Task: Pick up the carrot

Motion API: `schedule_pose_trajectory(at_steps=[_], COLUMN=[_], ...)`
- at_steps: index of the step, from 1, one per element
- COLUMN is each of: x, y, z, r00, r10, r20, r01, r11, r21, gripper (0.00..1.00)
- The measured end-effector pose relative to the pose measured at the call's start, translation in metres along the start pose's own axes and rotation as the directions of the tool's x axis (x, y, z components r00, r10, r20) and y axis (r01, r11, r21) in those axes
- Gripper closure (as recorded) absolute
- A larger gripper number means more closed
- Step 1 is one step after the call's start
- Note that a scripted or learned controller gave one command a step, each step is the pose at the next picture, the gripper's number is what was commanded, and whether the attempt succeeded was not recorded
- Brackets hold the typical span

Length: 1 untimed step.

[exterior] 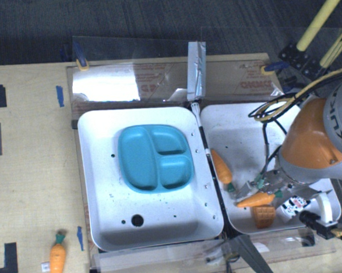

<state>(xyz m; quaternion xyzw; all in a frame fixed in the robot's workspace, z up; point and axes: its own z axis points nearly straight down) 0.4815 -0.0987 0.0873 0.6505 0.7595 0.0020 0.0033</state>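
Two carrots lie in the right bin. One carrot rests against the bin's left wall, pointing up and down. The other carrot lies crosswise near the front, directly under the tip of my gripper. The gripper is low in the bin and seems to touch this carrot. The grey wrist and orange band hide the bin's right part. A third carrot with a green top lies on the bench, outside the bins at the front left.
A brown waffle-like block sits just in front of the crosswise carrot. A white patterned item lies beside the gripper. The left bin holds a blue divided plate. Black cables loop over the right bin.
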Motion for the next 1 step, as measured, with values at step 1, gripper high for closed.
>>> schedule_pose_trajectory(at_steps=[1], x=[0.0013], y=[0.0007], z=[-0.0002], r00=[0.953], r10=[-0.304], r20=[0.001], r01=[0.304], r11=[0.953], r21=[-0.001], gripper=[0.00])
